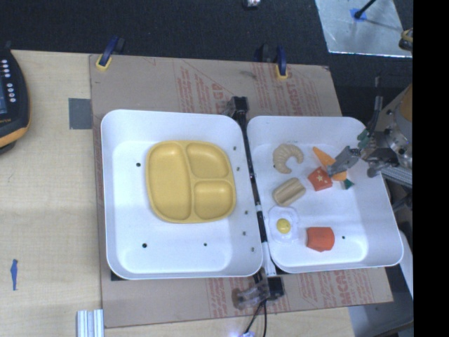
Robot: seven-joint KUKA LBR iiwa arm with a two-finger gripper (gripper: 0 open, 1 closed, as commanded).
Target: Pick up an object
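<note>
The right bin (372, 209) holds several toy foods: a tan croissant (287, 156), an orange carrot (324, 156) with a green top, a small red strawberry-like piece (320, 180), a beige bread roll (288, 190), a fried egg (283, 225) and a red chunk (320, 239). My gripper (342, 163) reaches in from the right and hangs over the carrot's middle, hiding part of it. It sits just right of the small red piece. Nothing is seen lifted.
A yellow divided plate (190, 181) lies in the left bin (123, 188). Both bins rest on a cardboard sheet (175, 83) held by clamps. A black and orange handset (10, 97) lies at the far left.
</note>
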